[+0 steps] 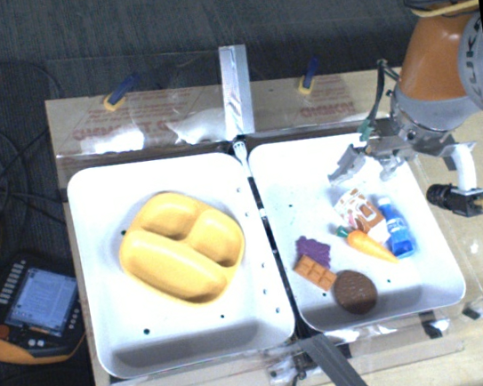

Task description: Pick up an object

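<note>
I see my gripper (368,162) spread over the right bin's (313,312) far edge; carrot (368,246) lies diagonally, tip toward near-right corner.

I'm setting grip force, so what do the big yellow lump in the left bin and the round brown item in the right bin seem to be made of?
The big yellow lump looks like soft foam or matte moulded plastic: rounded lobes, dull sheen, no hard highlights. The round brown item appears rough and matte, perhaps textured plastic; the view is too coarse to be sure.
</note>
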Controlling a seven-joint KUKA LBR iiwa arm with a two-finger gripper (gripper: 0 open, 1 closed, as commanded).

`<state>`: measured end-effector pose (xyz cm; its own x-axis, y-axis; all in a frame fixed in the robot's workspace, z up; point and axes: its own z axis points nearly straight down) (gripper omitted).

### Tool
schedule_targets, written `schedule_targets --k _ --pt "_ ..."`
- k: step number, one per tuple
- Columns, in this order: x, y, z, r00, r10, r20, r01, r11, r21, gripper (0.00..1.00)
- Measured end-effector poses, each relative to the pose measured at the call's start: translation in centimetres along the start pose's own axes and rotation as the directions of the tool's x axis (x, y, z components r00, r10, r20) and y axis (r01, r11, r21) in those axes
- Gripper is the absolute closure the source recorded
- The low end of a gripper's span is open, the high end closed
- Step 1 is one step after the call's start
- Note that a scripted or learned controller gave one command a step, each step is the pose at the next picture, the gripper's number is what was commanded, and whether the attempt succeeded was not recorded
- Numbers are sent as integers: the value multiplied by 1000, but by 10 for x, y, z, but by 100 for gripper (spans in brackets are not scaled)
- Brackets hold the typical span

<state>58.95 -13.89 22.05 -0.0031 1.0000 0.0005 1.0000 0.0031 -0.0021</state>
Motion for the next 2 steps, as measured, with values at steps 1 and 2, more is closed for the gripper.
schedule_targets --k 1,2 --pt "-41 -22 122 997 71 -2 -71 997 -9 0" --pt "-41 -23 114 997 71 -2 -71 997 -6 100"
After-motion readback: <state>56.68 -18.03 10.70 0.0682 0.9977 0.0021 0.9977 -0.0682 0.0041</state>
